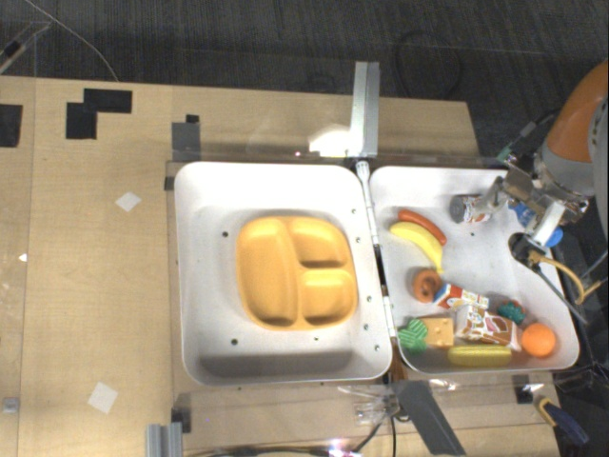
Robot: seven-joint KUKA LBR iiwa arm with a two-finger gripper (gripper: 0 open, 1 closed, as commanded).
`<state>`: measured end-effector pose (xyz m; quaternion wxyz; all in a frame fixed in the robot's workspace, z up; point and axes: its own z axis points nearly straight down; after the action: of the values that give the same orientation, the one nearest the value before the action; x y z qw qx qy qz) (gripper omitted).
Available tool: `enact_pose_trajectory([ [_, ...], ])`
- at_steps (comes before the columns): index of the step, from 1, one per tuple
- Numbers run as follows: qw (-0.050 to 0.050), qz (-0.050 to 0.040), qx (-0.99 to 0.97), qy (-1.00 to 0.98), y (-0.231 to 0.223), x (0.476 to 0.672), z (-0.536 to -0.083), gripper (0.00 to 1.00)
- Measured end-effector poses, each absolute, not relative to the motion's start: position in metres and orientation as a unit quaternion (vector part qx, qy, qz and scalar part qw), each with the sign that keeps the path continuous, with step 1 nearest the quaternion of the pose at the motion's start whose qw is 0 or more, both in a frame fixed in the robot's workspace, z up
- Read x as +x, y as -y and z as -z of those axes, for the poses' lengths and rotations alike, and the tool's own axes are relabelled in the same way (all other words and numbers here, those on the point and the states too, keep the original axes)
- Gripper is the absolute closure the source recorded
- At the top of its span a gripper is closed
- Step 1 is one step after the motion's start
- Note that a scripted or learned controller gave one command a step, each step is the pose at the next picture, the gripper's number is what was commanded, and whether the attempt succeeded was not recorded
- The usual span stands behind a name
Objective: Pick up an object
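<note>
The right bin (495,255) holds a jumble of toy foods. A yellow banana (420,240) lies beside a red sausage (422,223) at its upper left. Below them sit a brown round piece (425,283), a printed snack packet (481,321), a green piece (413,333), a long yellow piece (479,355) and an orange (539,340). My gripper (473,208) is low over the bin's upper right part, right of the sausage and apart from it. The grey arm with its orange band (582,127) comes in from the right edge.
The left bin (200,255) holds a yellow divided plate (295,269). A metal post (365,112) stands behind the seam between the bins. Cables (561,265) hang along the right bin's outer rim. Wooden bench top lies to the left.
</note>
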<state>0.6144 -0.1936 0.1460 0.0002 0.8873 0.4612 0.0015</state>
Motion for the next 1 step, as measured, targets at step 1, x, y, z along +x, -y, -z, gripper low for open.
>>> enact_pose_trajectory([
  [1,0.003,-0.0038,0.864,-0.504,0.15,0.5478,-0.0882,0.0],
])
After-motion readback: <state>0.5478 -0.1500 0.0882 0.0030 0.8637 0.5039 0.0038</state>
